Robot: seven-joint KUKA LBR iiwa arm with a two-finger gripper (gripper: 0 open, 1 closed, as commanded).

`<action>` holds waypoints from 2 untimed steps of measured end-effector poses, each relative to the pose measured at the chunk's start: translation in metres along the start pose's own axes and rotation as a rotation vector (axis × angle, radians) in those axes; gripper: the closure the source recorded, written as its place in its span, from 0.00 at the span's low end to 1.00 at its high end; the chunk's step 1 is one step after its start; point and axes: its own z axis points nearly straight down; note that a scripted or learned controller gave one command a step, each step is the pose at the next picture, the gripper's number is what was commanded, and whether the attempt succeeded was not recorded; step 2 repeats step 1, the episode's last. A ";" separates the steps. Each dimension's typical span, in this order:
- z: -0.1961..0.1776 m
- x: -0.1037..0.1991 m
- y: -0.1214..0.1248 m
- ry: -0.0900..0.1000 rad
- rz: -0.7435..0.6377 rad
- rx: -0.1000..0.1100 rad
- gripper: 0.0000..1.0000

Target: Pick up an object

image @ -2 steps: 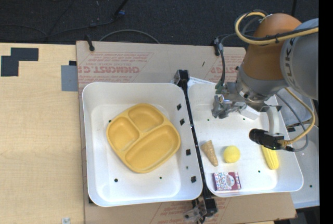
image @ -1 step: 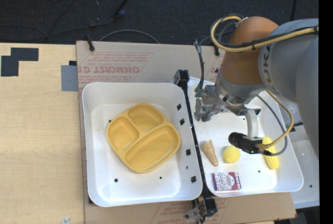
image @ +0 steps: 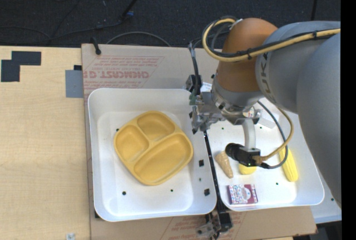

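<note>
From up here, the grey arm comes in from the right and hangs over the right bin [image: 309, 189], its orange band high above. The gripper [image: 204, 115] sits low at that bin's near-left edge, close to the wall shared with the left bin [image: 108, 195]. Whether it is open or closed I cannot tell, and nothing visible is held in it.

In the right bin lie a tan cone-shaped piece [image: 224, 163], a small yellow item [image: 246, 169] partly hidden by robot hardware, a yellow corn cob [image: 290, 165] well to the right, and a pink-and-white packet [image: 242, 194] by the front rim. A yellow divided plate [image: 153, 147] lies flat in the left bin. Both bins rest on cardboard [image: 122, 69].
</note>
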 end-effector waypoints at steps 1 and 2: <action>-0.016 0.049 0.001 -0.001 -0.001 -0.002 1.00; -0.016 0.049 0.001 -0.001 -0.001 -0.002 1.00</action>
